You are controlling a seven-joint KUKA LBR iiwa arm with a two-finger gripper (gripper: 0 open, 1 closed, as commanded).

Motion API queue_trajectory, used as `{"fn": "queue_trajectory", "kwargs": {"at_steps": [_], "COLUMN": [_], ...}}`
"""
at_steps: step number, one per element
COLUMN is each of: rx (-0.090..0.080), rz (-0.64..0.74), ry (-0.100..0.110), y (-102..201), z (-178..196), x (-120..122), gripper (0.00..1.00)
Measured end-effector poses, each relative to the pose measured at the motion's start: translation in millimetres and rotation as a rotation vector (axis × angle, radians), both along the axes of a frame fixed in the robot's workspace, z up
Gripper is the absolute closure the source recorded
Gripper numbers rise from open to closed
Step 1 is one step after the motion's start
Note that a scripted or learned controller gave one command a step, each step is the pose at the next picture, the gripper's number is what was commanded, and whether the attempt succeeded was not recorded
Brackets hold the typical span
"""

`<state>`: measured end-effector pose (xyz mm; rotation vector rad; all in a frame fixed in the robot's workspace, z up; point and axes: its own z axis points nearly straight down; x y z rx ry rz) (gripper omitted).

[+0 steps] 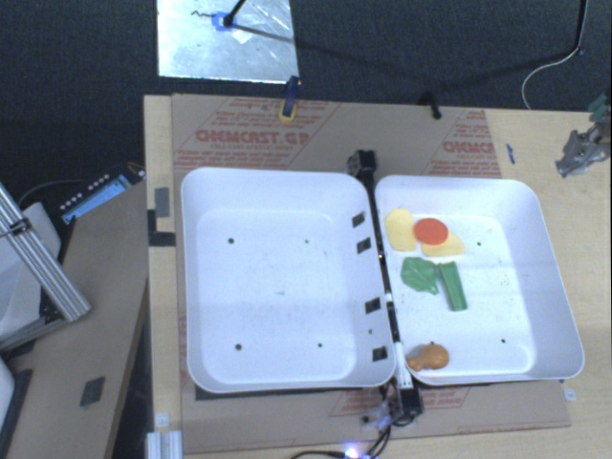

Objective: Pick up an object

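The left bin (277, 280) is sitting at about nine o'clock from the bench's centre, its white floor showing a few small dark dots. Just to its right, the right bin (535, 256) is lying edge to edge with it, a dark strip with clips running along the seam between them.

Inside the right bin, the objects are gathering toward its left half. At roughly eleven o'clock from that bin's centre, a pale yellow piece (400, 229) is resting close to the left wall. Just to its right a red disc (431, 230) is lying on top of a second yellow piece (446, 248). Below them, at about nine o'clock, a green leafy piece (418, 274) is touching a green stick (452, 286) that is pointing roughly toward six o'clock. At seven o'clock, near the bin's front-left corner, a brown lump (427, 357) is sitting alone, well apart from the others.

At the far right, at about two o'clock from the right bin and outside its rim, the gripper (583, 149) is hanging over the bench, well apart from every object. It is too small and blurred to tell how wide it is standing, and nothing can be made out in it.
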<state>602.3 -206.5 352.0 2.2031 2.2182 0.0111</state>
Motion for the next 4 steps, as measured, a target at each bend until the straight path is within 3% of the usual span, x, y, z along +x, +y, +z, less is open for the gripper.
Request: {"fn": "queue_trajectory", "kwargs": {"at_steps": [1, 2, 3, 4], "rx": [-0.002, 0.01, -0.001, 0.003], "rz": [-0.002, 0.0, -0.002, 0.001], "ry": [-0.006, 0.026, -0.005, 0.01], "y": [-0.8, 46.3, 33.0, 30.0], "z": [161.2, 32.7, 192.7, 182.1], "x": [-40.0, -87.2, -78.5, 21.4], "gripper": [1.0, 1.0, 1.0, 1.0]}}
